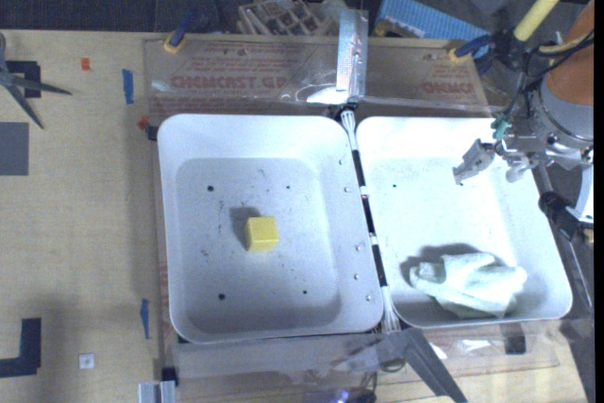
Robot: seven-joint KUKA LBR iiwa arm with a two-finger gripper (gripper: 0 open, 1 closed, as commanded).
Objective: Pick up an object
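Two white bins sit side by side: left bin (189,156) and right bin (415,156). You see a crumpled white cloth (472,281) lying at the right bin's near edge. Gripper (491,160) hovers over that bin's far right, fingers apart, holding nothing. Small yellow block (262,233) sits mid left bin.

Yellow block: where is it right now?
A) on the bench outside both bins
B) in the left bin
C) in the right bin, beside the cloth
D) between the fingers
B: the yellow block lies on the floor of the left bin, while the gripper hangs over the right bin, apart from the cloth.
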